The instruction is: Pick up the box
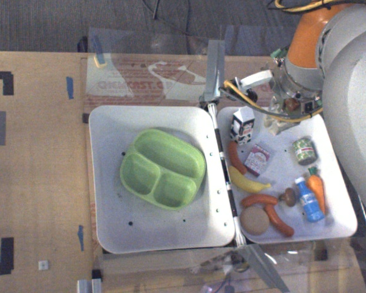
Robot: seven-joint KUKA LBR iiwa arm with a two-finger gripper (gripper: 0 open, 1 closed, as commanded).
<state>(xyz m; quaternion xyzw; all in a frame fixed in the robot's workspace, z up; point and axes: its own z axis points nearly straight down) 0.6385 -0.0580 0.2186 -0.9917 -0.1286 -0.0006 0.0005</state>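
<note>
My claw (279, 119) hangs over the far edge of the right bin (340, 224); I cannot tell how it is set, and I see nothing in it; the box (257, 159), pink and white, lies flat on the bin floor nearer the camera, apart from me, so the pick is not yet made. A small carton (242, 126) stands just beyond it, a sausage (235, 156) to its left and a banana (246, 180) in front; its right side has bare floor; the green tray (163, 169) sits in the left bin (107, 182), out of my way.
</note>
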